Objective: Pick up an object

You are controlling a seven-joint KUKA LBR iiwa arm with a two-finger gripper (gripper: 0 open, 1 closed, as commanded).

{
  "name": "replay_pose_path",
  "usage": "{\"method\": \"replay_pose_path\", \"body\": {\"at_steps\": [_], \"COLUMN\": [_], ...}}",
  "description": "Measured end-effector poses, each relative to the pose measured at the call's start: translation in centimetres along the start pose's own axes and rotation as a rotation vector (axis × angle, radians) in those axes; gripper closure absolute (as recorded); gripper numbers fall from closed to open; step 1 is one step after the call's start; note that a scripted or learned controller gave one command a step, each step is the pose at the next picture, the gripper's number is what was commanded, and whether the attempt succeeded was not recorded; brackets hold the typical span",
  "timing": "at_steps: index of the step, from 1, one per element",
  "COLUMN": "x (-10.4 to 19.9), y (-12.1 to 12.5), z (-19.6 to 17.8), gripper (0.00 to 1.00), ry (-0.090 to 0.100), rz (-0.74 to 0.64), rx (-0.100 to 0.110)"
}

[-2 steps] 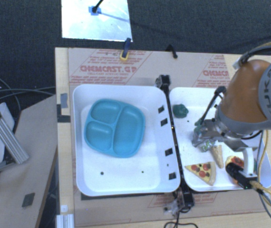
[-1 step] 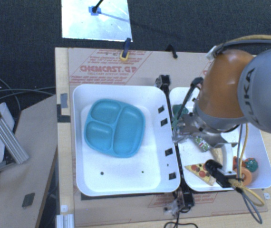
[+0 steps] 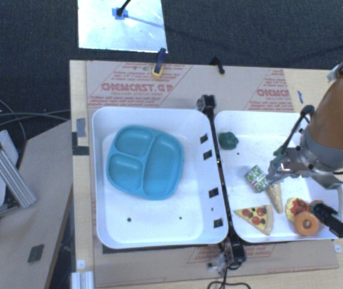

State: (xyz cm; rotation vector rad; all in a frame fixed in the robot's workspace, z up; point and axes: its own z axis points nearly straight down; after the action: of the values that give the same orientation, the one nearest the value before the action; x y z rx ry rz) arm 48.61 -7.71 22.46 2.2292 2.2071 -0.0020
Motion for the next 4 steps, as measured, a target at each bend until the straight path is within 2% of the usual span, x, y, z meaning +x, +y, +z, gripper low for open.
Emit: {"method": "replay_pose_path", "body": {"at_steps": [1, 2, 3, 4], "x": [-2.0, 3.4, 10.6, 4.4], "y": [-0.1, 9.7, 4.1, 0.0], "z": [7.9, 3.7, 1.9, 0.7], "gripper": [1.0, 1.0, 1.0, 1.0], "ry": [0.004, 0.005, 0.008, 0.003], "rz": [-0.008, -0.022, -0.021, -0.005], "rx": [0.007, -0.011, 0.002, 0.003]}}
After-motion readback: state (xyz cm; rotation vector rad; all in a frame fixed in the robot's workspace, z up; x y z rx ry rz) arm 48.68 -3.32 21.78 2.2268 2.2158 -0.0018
